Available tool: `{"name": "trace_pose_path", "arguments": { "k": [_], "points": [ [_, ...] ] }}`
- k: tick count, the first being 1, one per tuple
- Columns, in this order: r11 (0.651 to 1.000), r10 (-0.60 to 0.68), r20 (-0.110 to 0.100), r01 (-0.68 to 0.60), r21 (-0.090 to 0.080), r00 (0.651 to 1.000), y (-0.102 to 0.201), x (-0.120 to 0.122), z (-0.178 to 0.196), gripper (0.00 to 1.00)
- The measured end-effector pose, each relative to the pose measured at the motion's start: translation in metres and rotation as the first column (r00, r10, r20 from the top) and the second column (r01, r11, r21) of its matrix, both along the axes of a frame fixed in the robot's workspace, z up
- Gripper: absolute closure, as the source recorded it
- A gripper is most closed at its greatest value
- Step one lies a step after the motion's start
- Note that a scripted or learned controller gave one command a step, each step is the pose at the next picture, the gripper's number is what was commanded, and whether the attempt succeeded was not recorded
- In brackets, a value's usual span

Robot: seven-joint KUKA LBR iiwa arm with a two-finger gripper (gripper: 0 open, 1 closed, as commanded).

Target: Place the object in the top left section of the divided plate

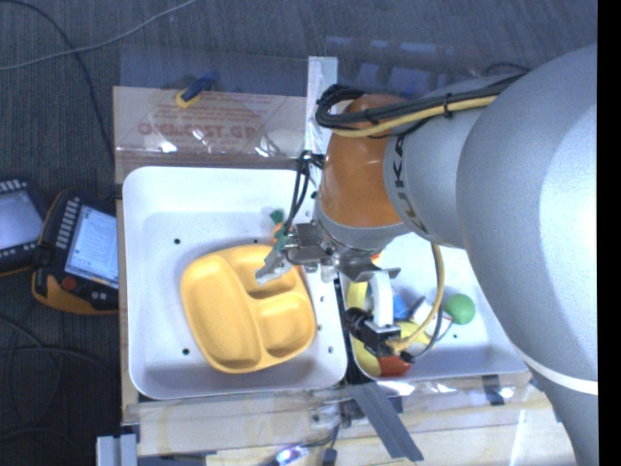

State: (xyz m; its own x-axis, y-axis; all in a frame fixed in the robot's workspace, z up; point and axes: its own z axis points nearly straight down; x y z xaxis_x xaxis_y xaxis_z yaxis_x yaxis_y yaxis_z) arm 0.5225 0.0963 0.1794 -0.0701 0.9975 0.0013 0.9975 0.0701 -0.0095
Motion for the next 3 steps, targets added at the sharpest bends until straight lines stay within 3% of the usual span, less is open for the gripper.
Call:
{"name": "trace_pose_path", "arguments": {
  "k": [1, 2, 3],
  "points": [
    [1.000, 0.002, -0.009, -0.002, 0.001, 1.000, 0.001, 0.000, 0.005, 1.00],
    [0.991, 0.131, 0.001, -0.131, -0.002, 0.991, -0.048, -0.039, 0.001, 1.00],
    [0.987, 0.162, 0.003, -0.162, -0.001, 0.987, -0.114, -0.038, 0.001, 1.00]
  ]
}}
